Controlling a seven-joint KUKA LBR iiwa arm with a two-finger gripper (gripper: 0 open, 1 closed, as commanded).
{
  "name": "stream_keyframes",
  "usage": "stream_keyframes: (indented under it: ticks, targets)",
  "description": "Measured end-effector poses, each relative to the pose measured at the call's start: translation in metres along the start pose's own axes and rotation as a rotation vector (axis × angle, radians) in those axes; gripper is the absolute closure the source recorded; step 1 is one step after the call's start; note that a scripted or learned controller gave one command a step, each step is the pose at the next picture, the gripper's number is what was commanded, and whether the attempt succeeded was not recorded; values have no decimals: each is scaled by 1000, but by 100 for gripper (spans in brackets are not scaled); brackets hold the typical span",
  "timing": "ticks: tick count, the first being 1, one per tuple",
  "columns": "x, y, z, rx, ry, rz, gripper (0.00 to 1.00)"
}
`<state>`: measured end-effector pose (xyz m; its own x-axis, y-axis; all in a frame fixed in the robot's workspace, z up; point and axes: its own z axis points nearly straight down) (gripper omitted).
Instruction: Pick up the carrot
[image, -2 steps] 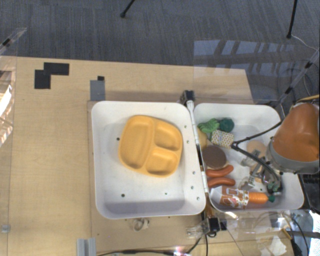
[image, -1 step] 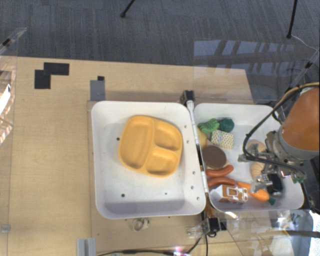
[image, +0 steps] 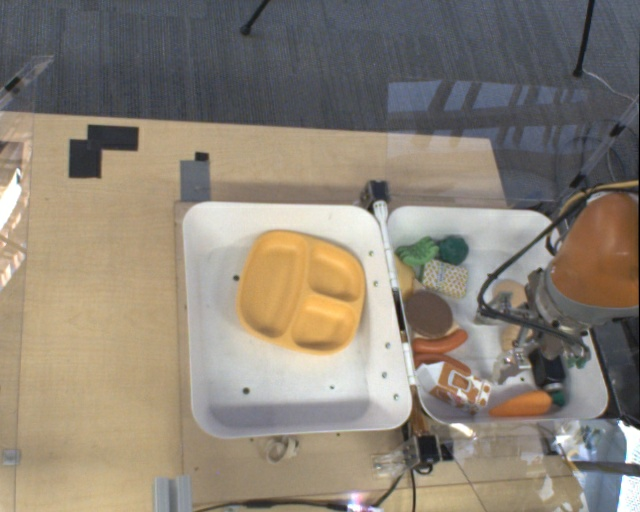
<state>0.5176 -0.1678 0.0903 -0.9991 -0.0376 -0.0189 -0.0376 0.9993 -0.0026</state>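
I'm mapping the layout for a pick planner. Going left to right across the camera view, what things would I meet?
Left bin → yellow divided plate → brown round patty → carrot → gripper, above the right bin's right side.

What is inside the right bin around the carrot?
The right bin holds the carrot at its near edge, a sausage, a brown disc and green pieces. The arm covers the bin's right part.
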Motion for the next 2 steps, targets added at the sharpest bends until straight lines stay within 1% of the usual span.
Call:
stream_keyframes:
  ticks: [1, 2]
  targets:
    - [-75, -32, 3, 1, 3, 432, 0]
    - [-41, -38, 2, 1, 1, 662, 0]
